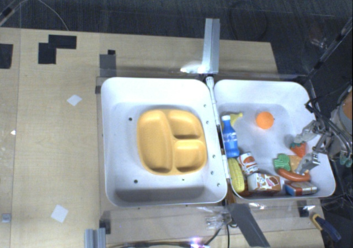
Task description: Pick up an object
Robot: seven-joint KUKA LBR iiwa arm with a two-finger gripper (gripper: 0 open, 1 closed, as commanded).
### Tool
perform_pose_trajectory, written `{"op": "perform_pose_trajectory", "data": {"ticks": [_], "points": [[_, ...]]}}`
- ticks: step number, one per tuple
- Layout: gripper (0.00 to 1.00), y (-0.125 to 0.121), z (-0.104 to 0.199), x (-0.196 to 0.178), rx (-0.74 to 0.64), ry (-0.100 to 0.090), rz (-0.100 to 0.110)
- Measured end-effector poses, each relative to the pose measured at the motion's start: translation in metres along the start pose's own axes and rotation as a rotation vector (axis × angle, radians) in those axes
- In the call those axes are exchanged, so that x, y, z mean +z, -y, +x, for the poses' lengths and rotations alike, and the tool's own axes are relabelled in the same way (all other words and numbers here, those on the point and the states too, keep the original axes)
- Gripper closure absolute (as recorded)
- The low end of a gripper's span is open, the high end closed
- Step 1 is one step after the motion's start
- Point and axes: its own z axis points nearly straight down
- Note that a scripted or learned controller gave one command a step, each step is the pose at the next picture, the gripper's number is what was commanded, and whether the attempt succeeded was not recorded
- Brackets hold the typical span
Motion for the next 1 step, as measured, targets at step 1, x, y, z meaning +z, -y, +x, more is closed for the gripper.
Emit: {"op": "perform_pose_trajectory", "data": {"ticks": [1], "points": [[0.00,-0.0496,0.0138,0.0845,-0.305,0.009,0.000]]}}
